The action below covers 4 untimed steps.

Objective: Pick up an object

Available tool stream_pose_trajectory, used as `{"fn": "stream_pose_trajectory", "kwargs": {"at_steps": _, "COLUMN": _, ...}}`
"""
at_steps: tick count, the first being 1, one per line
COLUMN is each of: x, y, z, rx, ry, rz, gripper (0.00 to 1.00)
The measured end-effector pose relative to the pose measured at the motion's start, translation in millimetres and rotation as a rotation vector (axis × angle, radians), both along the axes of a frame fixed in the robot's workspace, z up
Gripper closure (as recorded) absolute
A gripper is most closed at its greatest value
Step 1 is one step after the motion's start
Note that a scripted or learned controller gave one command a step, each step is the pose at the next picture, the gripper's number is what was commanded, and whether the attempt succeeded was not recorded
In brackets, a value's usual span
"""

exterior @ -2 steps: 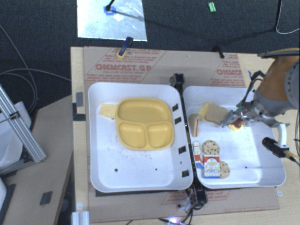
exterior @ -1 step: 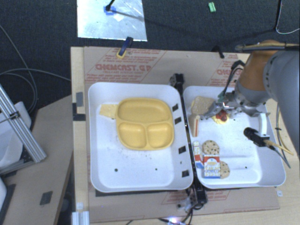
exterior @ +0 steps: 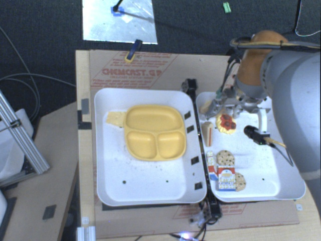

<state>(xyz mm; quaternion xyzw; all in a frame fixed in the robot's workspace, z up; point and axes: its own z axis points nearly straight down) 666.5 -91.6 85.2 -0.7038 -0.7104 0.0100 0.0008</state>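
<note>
Arm (exterior: pixel 296 99) overhead; pincer (exterior: pixel 226 115) over pizza toy (exterior: pixel 226 124).

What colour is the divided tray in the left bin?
Yellow. The tray shows plainly in the camera view.

I see a pale yellow divided tray (exterior: pixel 153 132) in a white bin (exterior: pixel 108 182); a red-topped yellow item (exterior: pixel 226 123), chip-speckled tan cookies (exterior: pixel 225 158), a red-and-orange box (exterior: pixel 226 177).
</note>
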Motion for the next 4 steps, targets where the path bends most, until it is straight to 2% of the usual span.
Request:
{"fn": "stream_pose_trajectory", "kwargs": {"at_steps": 1, "x": -25.0, "y": -14.5, "z": -0.4, "rx": 0.012, "ry": -0.016, "rz": -0.01, "gripper": 0.0}}
{"fn": "stream_pose_trajectory", "kwargs": {"at_steps": 2, "x": -46.4, "y": -17.8, "z": -0.8, "rx": 0.012, "ry": -0.015, "rz": -0.009, "gripper": 0.0}}
{"fn": "stream_pose_trajectory", "kwargs": {"at_steps": 3, "x": -43.1, "y": -17.7, "z": 12.7, "rx": 0.012, "ry": -0.023, "rz": -0.007, "gripper": 1.0}}
{"fn": "stream_pose_trajectory", "kwargs": {"at_steps": 4, "x": -86.4, "y": 26.9, "z": 160.6, "rx": 0.014, "ry": -0.031, "rz": -0.001, "gripper": 1.0}}
